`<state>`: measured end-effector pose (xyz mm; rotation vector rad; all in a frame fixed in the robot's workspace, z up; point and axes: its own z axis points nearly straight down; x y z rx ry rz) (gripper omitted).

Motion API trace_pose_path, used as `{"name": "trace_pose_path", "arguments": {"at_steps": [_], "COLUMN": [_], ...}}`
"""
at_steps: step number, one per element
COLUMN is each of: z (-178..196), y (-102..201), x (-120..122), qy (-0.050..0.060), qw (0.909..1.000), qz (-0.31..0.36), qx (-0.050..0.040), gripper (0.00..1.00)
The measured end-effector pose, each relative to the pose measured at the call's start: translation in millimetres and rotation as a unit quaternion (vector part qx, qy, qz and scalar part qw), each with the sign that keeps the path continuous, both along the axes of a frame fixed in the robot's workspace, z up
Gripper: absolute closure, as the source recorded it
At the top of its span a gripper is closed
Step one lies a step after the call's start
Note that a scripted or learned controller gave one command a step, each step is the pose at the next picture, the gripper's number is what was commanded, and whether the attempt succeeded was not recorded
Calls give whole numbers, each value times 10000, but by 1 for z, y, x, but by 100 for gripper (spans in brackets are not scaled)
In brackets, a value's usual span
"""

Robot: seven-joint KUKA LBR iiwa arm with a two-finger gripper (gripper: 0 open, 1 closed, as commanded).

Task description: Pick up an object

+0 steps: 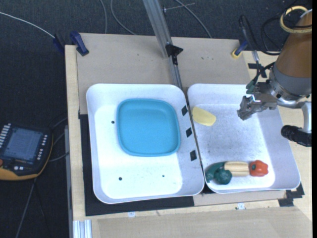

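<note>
In the right bin [277, 148] a pale yellow piece [203, 116] lies near the back left corner. Along the front wall sit a dark green object [219, 174], a tan cylinder [237, 168] and a red object [258, 168], side by side and touching. My gripper [246, 111] hangs over the back right part of this bin, right of the yellow piece and well behind the front row. Nothing shows between its fingers.
The left bin [99, 133] holds a blue square plate [148, 127]. A metal pole [161, 21] slants down to the gap between the bins. Cables lie on the dark floor, and a handheld controller [22, 148] sits at the left.
</note>
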<state>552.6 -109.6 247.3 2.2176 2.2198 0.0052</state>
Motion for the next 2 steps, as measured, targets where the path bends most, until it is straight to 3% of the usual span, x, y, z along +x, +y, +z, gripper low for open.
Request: {"name": "trace_pose_path", "arguments": {"at_steps": [1, 2], "z": [43, 24], "y": [0, 41], "x": [1, 15], "qy": [5, 30], "qw": [10000, 10000], "qz": [-3, 12], "qx": [0, 6], "gripper": [100, 100]}}
